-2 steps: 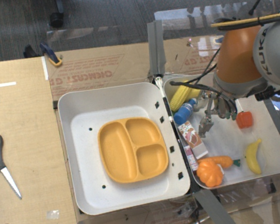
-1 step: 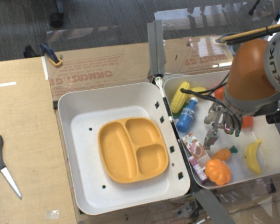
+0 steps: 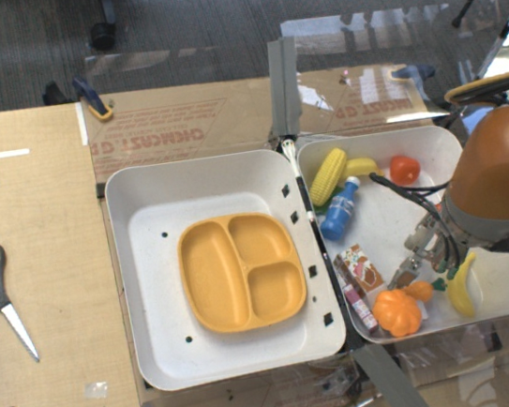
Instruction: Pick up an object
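Gripper (image 3: 414, 266) low in rt bin (image 3: 374, 147) — open/closed can't tell — just above orange pumpkin toy (image 3: 397, 312).

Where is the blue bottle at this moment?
In the camera view, the blue bottle lies in the right bin, near its left wall, just below the corn cob and above the snack packet.

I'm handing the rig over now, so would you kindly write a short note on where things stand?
Pincer: low in the right bin, above the toy pumpkin; grip state unclear, nothing visibly held.
Right bin also holds corn, blue bottle, tomato, banana and a snack packet.
Left bin: yellow divided plate.
Done: nothing lifted. Left: grasp and raise one object.
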